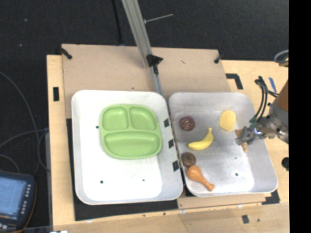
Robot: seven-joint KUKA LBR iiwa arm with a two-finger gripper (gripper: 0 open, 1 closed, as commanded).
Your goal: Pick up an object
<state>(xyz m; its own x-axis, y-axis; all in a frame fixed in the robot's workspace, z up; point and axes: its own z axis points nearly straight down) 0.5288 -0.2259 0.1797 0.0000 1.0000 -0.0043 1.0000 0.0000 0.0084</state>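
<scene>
Our hand (244, 139) hovers over the right bin's (243, 178) right side; we cannot tell its state. On the desk (194, 62), the left bin (87, 178) holds a green divided plate (130, 131). The right bin holds a banana (203, 141), lemon (227, 120), drumstick (199, 176), and two brown round pieces.
</scene>
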